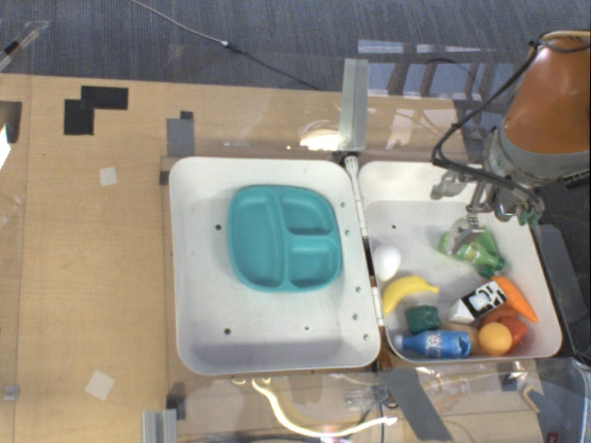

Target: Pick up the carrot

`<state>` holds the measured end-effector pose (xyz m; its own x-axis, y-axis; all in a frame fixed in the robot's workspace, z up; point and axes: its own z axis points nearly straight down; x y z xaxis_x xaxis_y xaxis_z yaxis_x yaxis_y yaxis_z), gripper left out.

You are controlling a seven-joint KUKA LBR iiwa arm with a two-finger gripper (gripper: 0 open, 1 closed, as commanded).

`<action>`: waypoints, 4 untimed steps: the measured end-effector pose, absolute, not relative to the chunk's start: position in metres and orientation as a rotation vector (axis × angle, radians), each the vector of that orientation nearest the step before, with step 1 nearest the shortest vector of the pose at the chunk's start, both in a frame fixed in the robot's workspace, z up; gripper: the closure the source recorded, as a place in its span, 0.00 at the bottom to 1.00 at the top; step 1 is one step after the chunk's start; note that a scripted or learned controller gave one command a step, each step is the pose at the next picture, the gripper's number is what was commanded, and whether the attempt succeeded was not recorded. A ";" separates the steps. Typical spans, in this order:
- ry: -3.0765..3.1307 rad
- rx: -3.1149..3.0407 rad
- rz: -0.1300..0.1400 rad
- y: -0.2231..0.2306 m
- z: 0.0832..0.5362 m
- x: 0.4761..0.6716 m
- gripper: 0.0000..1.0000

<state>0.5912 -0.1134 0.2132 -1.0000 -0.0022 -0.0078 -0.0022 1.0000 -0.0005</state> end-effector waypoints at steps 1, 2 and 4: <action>3.053 0.683 0.003 -0.090 0.276 0.579 0.00; 3.007 0.875 0.005 -0.052 0.295 0.547 0.00; 2.866 1.287 0.001 0.016 0.202 0.487 0.00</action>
